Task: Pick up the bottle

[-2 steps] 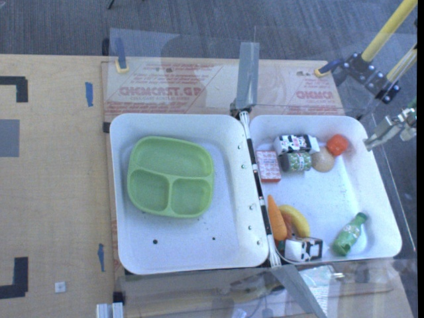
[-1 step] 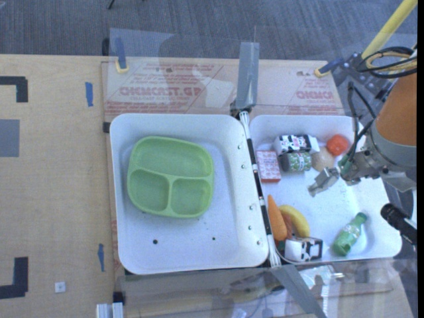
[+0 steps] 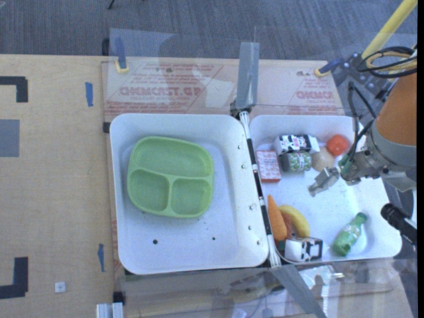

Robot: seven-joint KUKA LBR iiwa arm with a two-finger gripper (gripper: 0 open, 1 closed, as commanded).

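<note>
Gripper (image 3: 322, 181): fingers spread, nothing between them, over right bin (image 3: 371, 207). Bottle (image 3: 348, 234): green, lying tilted below and right of gripper, apart. Banana (image 3: 295, 220): below-left.

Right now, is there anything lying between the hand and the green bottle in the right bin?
No. In the camera view, the stretch from the hand down to the green bottle is bare white floor of the right bin.
</note>
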